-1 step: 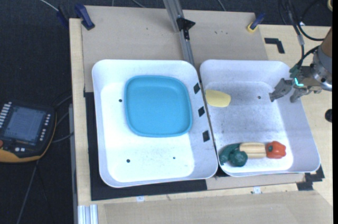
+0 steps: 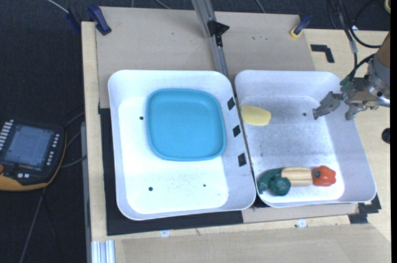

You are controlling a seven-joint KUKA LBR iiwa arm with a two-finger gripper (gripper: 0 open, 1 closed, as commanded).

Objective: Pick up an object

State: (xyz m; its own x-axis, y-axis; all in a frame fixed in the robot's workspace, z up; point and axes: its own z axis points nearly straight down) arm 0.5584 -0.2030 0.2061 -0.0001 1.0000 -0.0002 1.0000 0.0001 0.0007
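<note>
- The gripper (image 2: 340, 105) sits at the right edge of the frame, over the upper right part of the right bin (image 2: 356, 159), at the end of the arm coming in from the right.
- Its two fingers are spread apart with nothing between them; one finger (image 2: 325, 108) points left and down toward the bin floor.
- A pale yellow object (image 2: 255, 115) lies in the upper left corner of the right bin, well apart from the gripper and to its left at about the same height in the frame.
- Along the lower edge of the right bin lie three things in a row: a dark green object (image 2: 274, 183), a tan cylinder (image 2: 296, 176) and a red object (image 2: 323, 175), each just beside the next, all below the gripper.
- The left bin (image 2: 127, 150) holds a blue square plate (image 2: 186, 124), at the middle left of the frame.
</note>
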